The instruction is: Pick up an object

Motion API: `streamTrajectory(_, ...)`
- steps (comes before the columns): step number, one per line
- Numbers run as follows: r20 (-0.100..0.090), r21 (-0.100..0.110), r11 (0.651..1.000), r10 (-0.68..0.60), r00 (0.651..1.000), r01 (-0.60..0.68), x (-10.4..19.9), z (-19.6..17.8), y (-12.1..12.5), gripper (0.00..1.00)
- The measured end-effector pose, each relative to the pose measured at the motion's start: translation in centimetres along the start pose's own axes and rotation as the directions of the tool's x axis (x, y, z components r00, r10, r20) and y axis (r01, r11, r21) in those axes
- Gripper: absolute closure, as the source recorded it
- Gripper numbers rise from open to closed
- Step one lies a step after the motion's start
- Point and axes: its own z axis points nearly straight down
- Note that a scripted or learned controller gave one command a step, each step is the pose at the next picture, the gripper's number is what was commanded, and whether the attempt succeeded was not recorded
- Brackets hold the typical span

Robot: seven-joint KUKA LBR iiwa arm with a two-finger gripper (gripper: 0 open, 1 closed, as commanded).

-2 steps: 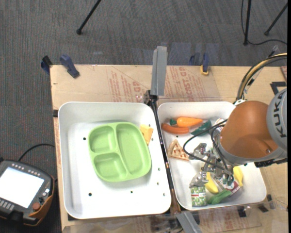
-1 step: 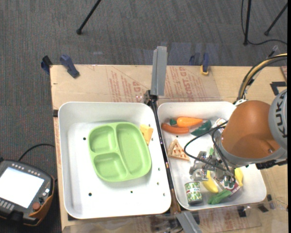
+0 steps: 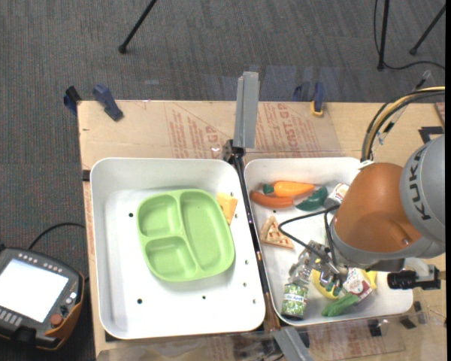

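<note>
Over right bin (image 3: 376, 307), jaws (image 3: 316, 265) above small bottle (image 3: 295, 298)

The arm (image 3: 391, 216) hides the right bin's (image 3: 286, 164) corner (jaws unclear).

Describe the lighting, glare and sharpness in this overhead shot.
Camera view: even, soft light with faint shadows; mild glare on the arm's orange band; the green plate and carrot look sharp, while the pincer and the toys beneath it are blurred and cluttered.
</note>
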Motion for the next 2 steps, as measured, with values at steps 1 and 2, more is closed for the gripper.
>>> streamTrajectory(1,-0.016,0.003,0.994,-0.109,0.994,0.109,-7.86,-2.33,-3.32,1.00)
streamTrajectory(2,-0.021,0.003,0.994,-0.110,0.994,0.110,-7.70,-2.16,-3.27,0.00)
